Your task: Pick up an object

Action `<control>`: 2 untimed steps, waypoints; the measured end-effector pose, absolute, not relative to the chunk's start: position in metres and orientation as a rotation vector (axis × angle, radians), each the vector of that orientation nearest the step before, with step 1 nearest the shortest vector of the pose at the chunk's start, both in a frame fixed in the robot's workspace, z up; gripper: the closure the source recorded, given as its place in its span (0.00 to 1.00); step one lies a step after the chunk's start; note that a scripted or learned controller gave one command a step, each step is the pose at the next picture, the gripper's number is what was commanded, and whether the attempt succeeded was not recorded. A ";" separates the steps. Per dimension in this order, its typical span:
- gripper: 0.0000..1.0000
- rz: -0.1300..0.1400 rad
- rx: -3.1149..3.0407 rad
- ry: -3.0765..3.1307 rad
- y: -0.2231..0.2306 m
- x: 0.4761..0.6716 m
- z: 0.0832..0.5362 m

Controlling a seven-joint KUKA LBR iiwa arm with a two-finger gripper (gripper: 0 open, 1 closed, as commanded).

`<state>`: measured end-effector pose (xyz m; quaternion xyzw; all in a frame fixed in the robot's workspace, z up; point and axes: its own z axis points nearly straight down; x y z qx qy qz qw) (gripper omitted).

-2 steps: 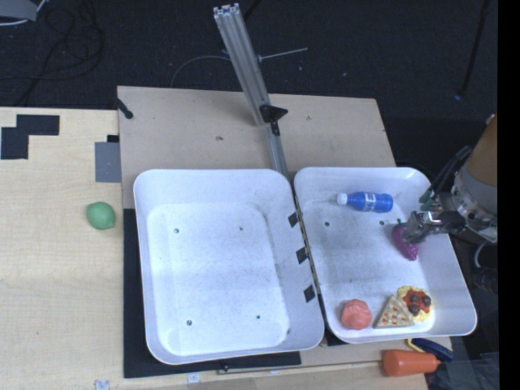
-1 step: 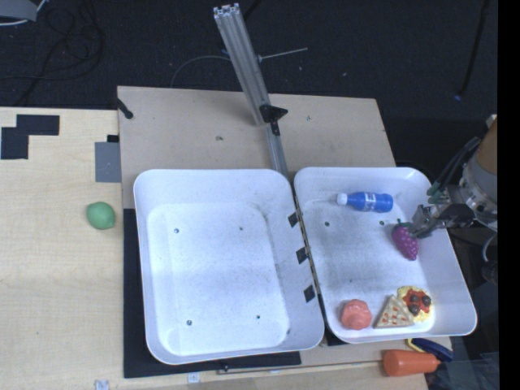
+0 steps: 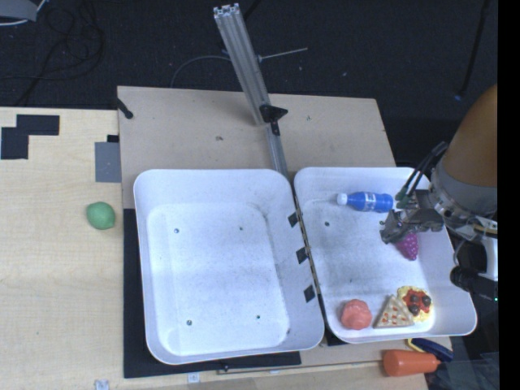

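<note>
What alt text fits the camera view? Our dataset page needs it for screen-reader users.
The robot gripper hovers over the right bin beside a purple object, with a blue bottle, a red ball and a toy pastry slice nearby. A green ball lies on the bench.

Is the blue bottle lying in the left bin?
No, the bottle lies on its side in the right bin, near its far edge.

Two white bins, one blue bottle, one purple piece, one red ball, one cake slice, one green ball.
</note>
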<state>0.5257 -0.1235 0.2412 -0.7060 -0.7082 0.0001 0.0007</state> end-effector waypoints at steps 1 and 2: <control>1.00 -0.001 -2.217 -2.225 -0.071 0.522 0.249; 1.00 -0.001 -2.216 -2.226 -0.014 0.515 0.254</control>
